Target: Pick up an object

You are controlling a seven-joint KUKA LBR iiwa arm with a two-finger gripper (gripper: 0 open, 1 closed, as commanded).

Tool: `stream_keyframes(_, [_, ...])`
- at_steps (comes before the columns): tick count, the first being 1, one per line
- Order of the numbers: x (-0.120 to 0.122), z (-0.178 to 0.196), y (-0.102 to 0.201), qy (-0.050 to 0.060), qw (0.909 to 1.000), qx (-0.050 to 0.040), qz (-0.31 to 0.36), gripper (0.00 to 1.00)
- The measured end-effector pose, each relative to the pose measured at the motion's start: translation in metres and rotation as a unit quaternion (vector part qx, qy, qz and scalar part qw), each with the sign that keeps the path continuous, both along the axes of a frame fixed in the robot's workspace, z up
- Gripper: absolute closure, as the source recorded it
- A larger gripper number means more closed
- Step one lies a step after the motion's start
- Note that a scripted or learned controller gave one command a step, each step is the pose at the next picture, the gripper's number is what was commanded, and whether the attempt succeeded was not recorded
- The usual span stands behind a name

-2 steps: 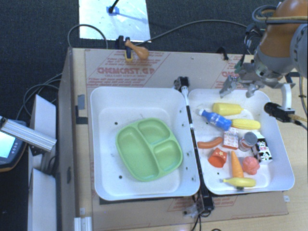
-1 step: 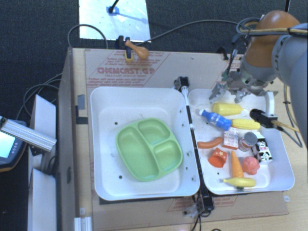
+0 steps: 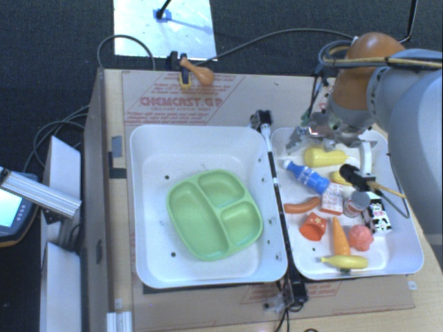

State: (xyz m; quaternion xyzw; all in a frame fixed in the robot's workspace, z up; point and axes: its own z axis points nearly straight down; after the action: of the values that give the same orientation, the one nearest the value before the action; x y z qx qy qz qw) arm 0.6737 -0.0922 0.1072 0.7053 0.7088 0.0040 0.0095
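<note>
My gripper [image 3: 313, 135] hangs low over the far end of the right bin [image 3: 405, 254], below the orange-banded wrist. Just in front of it lies a yellow block [image 3: 325, 158]. A blue bottle [image 3: 306, 176] lies slantwise a little nearer, close to the bin's left wall. Further forward are a sausage [image 3: 302, 205], a red cup [image 3: 313, 227], a carrot [image 3: 338, 238], a pink ball [image 3: 360, 236], a banana [image 3: 344, 261], a small can [image 3: 358, 203] and a black-and-white cow toy [image 3: 378, 217]. Nothing shows between the gripper and any of them.
The left bin [image 3: 149, 185] holds a green divided plate [image 3: 214, 213]. A ridge [image 3: 277, 199] separates the two bins. A white and red packet [image 3: 333, 199] lies among the right bin's items. An orange-handled tool [image 3: 197, 71] lies on the bench behind the bins.
</note>
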Motion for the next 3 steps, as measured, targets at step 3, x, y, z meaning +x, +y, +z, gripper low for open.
stream_keyframes(3, [-0.083,0.047,-0.026,0.009,0.9999,0.0037,-0.002,0.0])
